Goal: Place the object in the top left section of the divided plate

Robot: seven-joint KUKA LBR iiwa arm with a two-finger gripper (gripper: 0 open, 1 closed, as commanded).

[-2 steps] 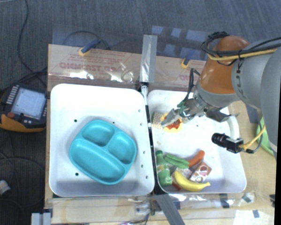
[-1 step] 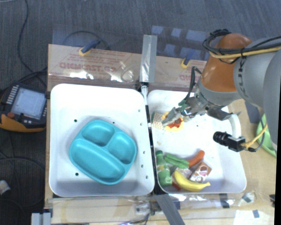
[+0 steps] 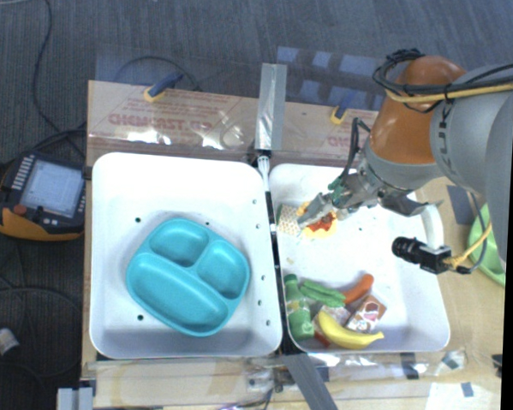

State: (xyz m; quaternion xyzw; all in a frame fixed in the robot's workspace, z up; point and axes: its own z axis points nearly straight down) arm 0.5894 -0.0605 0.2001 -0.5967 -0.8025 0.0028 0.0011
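A turquoise divided plate [image 3: 139,281] lies in the left bin [image 3: 120,184], tilted so its two small sections face the far side and its one large section faces the near side. My gripper [image 3: 328,205] is low over the far left part of the right bin [image 3: 407,276]. It is right at a small orange, yellow and red toy [image 3: 319,224] on the bin floor, and whether it grips the toy is hidden. A pale waffle-like piece [image 3: 288,219] lies just left of that toy, by the bin wall.
A pile of toy food fills the right bin's near left corner: a yellow banana [image 3: 346,333], a green vegetable [image 3: 320,292], an orange carrot-like piece [image 3: 360,288] and a small printed packet [image 3: 369,311]. A metal divider [image 3: 270,106] stands behind the bins.
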